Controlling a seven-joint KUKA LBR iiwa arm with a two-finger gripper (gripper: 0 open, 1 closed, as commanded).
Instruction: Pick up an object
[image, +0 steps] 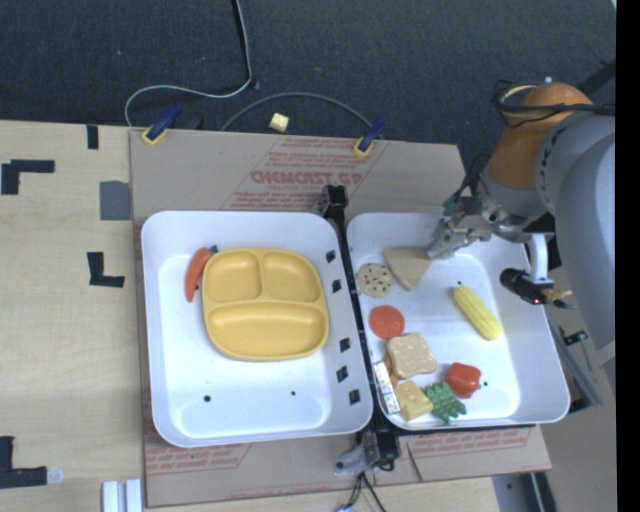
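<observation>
The arm reaches in from the right, its orange band (520, 150) above the wrist, and the fingers (443, 243) hang low over the far part of the right bin (530, 385); whether they are spread or pressed together cannot be told, for the tips blur into the white floor; nothing shows between them. Just beside the fingers, toward the left, lies a tan wedge (407, 266), its near edge touching or almost touching the tips; further left of it sits a speckled cookie (374, 279). Nearer the camera than the fingers lie a yellow corn cob (478, 312), tilted, and a red tomato slice (387, 321); below these, well apart from the fingers, are a slice of bread (411, 354), a red pepper (463, 379), a green broccoli piece (444, 402) and a yellow block (414, 398). Far to the left of the fingers, the left bin (175, 400) holds a yellow divided plate (266, 303) with an orange carrot (196, 273) just beside its left rim.
</observation>
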